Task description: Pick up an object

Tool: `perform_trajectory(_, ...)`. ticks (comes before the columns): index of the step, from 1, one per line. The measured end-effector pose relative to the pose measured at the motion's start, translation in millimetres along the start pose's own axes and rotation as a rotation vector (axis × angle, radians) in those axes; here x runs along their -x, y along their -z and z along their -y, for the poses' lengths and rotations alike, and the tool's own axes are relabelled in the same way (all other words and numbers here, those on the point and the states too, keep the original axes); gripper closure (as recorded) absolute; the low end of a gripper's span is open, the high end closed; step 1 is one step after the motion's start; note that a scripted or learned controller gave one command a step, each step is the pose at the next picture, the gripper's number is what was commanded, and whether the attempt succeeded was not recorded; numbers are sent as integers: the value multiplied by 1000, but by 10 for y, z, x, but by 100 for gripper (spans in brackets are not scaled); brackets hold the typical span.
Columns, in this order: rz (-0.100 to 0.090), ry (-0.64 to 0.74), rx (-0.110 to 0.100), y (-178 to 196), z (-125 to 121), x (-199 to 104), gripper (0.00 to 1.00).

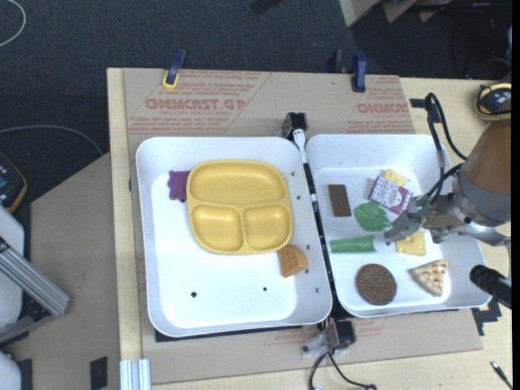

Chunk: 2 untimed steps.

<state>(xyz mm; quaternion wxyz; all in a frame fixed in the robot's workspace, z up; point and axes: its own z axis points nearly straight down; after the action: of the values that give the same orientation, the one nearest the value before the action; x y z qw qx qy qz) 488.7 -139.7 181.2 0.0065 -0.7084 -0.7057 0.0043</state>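
Grey gripper (404,227), finger state unclear, hovers by the cheese (413,244); it should centre squarely before descending.

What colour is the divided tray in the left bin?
Yellow; the tray shows plainly in the camera view.

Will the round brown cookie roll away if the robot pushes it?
Probably not. The round brown cookie lies flat on its face in the right bin, so it would likely slide, not roll. It looks thin and low, so the gripper may struggle to grab its edges.
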Motion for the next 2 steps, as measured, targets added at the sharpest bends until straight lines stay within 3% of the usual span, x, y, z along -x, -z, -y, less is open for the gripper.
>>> perform_trajectory(1,3,4,15,69,-33,-4,0)
perform_trajectory(2,0,3,7,-532,50,12,0)
